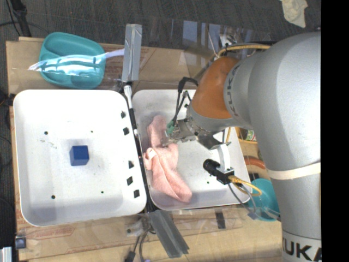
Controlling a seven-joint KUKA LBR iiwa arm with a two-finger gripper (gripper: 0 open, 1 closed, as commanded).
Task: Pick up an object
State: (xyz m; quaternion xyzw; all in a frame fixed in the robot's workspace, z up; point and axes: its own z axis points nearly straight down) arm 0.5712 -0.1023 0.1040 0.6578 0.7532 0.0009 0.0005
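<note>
A pink cloth (165,165) lies crumpled in the right bin (232,198), against its left wall, its long axis running from the upper left down toward the lower right, with one end bunched near the middle of that wall and the other reaching toward the bin's near edge. The gripper (175,131) is low over the cloth's upper end, right at the fabric; whether it is parted or closed on anything cannot be told from this angle, since the wrist hides it. The grey arm (283,108) with its orange band (212,91) fills the right side, reaching in across the bin. A black cylindrical fitting (217,171) with yellow wiring sits over the bin's lower right. The left bin (32,201) holds a small blue cube (79,155), well apart from the cloth. Both bins rest on a brown wooden bench (163,56). A teal scoop-shaped object (71,59) lies on the bench behind the left bin, and another teal item (264,201) shows beside the right bin's near corner. Beyond the bench is dark carpet (163,4), with a crumpled pale rag (293,7) on it at upper right.
</note>
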